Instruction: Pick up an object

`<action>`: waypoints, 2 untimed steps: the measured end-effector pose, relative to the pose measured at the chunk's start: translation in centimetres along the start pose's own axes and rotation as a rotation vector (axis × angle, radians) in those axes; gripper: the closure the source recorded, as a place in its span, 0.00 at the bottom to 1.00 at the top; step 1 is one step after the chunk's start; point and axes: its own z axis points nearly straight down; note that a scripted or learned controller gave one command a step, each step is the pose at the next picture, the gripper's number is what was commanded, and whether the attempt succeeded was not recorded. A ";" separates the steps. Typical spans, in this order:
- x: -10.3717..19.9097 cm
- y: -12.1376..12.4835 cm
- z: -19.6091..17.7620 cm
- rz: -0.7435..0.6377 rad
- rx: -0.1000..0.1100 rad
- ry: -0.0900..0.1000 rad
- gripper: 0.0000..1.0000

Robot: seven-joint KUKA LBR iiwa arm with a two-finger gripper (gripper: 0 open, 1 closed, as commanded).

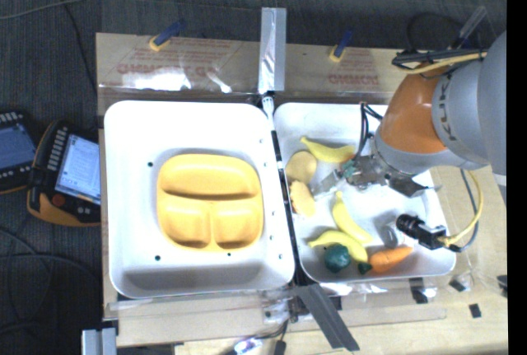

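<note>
The right bin (412,119) holds several toy foods. One yellow banana (328,151) lies near its back left, a second banana (347,218) sits mid-bin, and a third (336,240) curves along the front. A dark green round piece (336,259) and an orange carrot (390,259) rest at the front edge. Two pale yellow pieces (301,169) (302,198) lie against the left wall. My gripper (344,174) is low in this bin, between the back banana and the middle one, under the orange wrist band (412,127).
The left bin (132,131) carries a yellow three-compartment plate (211,200). A black connector with a yellow cable (418,230) hangs over the right bin's front right. A handheld pendant (66,176) lies on the floor to the left.
</note>
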 end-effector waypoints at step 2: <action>3.1 -4.2 -1.1 -0.189 -0.007 -0.002 1.00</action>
